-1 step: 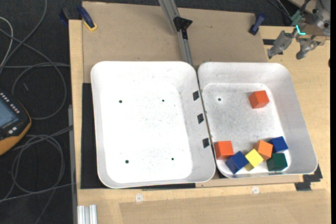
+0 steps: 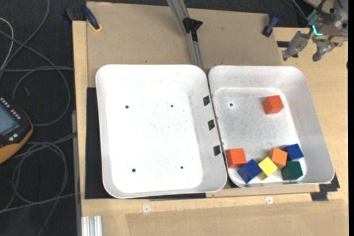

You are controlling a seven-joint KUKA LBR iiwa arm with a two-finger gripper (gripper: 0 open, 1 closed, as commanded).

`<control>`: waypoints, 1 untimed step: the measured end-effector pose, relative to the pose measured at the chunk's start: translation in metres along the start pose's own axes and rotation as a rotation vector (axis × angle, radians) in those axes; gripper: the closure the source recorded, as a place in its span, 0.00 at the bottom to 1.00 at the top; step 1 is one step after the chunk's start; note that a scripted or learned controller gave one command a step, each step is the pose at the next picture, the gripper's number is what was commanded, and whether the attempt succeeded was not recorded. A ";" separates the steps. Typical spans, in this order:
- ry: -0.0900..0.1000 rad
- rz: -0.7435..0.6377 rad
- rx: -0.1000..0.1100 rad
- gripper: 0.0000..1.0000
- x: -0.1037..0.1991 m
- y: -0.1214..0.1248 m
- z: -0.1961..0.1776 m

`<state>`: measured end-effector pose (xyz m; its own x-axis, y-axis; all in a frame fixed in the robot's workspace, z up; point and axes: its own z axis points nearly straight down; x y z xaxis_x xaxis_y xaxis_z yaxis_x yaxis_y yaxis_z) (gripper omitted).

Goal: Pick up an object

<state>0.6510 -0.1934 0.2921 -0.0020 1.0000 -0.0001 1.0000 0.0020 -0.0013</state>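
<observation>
- The tool (image 2: 307,48) is seen above the tabletop (image 2: 138,36) near its far right corner, beyond the right bin (image 2: 310,96), its fingers spread wide with nothing between them
- A red block (image 2: 272,104) is found alone in the right bin's far part
- Orange (image 2: 236,156), blue (image 2: 249,169), yellow (image 2: 267,166), orange (image 2: 279,156), blue (image 2: 293,151) and green (image 2: 292,171) blocks are clustered along that bin's near edge
</observation>
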 end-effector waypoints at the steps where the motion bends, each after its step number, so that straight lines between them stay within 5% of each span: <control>1: 0.001 0.002 0.004 0.00 -0.006 0.001 0.045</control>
<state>0.6520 -0.1996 0.2475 0.0004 1.0000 0.0008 1.0000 -0.0004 -0.0055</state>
